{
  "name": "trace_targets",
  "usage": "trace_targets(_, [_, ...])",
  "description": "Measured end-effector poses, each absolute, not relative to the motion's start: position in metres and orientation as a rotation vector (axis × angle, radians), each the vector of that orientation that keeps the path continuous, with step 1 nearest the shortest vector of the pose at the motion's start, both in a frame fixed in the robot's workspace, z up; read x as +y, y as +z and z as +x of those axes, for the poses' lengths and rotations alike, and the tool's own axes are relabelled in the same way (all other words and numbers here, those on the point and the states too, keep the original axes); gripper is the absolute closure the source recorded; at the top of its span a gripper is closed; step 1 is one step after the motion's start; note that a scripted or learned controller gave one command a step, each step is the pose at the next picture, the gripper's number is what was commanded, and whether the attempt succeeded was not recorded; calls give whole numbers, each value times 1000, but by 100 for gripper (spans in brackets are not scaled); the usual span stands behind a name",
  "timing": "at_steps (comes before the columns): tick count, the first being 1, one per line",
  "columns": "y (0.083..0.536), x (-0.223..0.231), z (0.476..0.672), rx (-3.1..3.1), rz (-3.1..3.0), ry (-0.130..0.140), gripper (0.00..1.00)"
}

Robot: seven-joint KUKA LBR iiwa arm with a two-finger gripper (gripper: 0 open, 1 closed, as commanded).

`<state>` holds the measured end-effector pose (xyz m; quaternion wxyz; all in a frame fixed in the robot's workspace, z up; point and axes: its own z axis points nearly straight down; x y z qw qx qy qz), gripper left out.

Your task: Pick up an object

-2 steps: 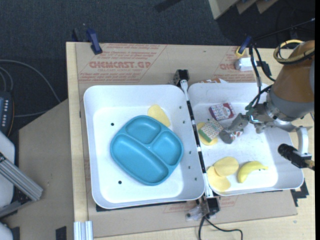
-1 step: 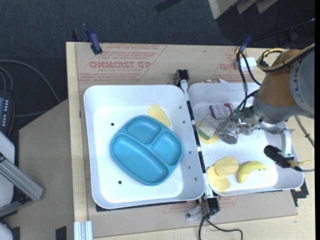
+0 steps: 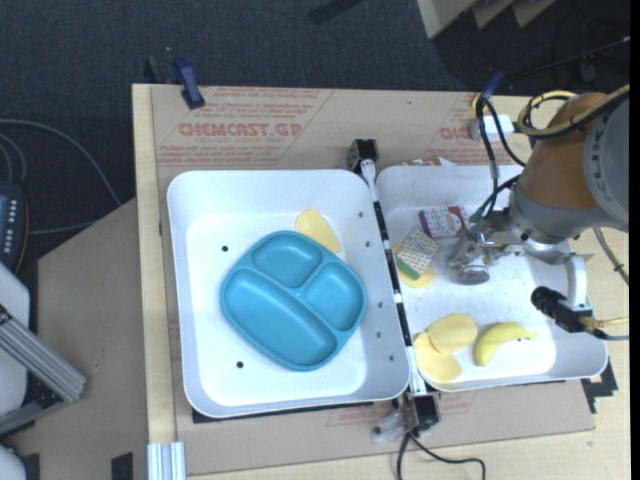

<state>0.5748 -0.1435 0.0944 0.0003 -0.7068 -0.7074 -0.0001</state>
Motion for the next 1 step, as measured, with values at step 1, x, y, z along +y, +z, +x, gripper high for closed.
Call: trace_targets(1, [185, -71, 600, -2224, -2220, -3, 100])
